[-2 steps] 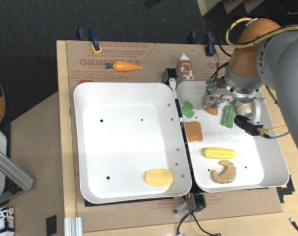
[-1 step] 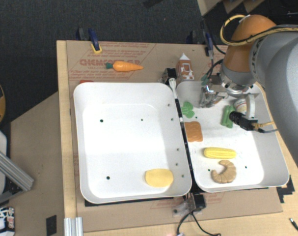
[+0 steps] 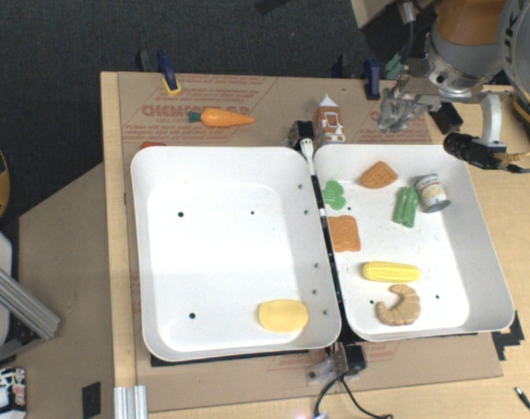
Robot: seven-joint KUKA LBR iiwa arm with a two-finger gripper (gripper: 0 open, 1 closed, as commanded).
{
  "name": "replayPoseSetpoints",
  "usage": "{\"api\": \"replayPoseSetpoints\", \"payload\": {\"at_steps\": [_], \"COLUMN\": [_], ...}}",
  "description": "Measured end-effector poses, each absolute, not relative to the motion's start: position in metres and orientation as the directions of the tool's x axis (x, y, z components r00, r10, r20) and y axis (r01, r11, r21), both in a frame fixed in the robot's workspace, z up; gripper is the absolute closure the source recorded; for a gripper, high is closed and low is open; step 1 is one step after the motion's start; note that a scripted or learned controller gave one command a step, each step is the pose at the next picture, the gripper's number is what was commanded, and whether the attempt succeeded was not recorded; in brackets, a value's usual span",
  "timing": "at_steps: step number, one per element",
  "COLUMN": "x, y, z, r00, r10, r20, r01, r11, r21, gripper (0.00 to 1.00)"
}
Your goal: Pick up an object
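Claw hanging above the right bin's far rim; its spread cannot be told. Pickable toys are lying inside this bin, corn and croissant nearest its front edge.

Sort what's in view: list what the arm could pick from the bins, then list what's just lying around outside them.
In the bins, candidates for the pick:
yellow disc, left bin
cracker, green leaf, green pod, can, toast, corn, croissant, right bin

Lying outside on the board:
carrot
small carton
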State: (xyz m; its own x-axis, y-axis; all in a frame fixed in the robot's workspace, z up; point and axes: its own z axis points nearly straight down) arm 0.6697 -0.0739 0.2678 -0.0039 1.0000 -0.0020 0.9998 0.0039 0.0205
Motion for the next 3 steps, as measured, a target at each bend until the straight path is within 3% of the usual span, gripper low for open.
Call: {"api": "replayPoseSetpoints", "payload": {"at_steps": [1,2,3], "x": [0.666,0.668,0.588], "y": [-0.033,0.019,0.091], "z": [0.240,0.389,0.303], "r00": [-0.004,-0.007,-0.008], "r10": [1.000,1.000,1.000], "r20": [0.002,0.002,0.002], "r01": [1.000,1.000,1.000], "r11": [0.004,0.007,0.008], "r21": [-0.004,0.021,-0.012], "gripper": [1.00,1.00,1.00]}}
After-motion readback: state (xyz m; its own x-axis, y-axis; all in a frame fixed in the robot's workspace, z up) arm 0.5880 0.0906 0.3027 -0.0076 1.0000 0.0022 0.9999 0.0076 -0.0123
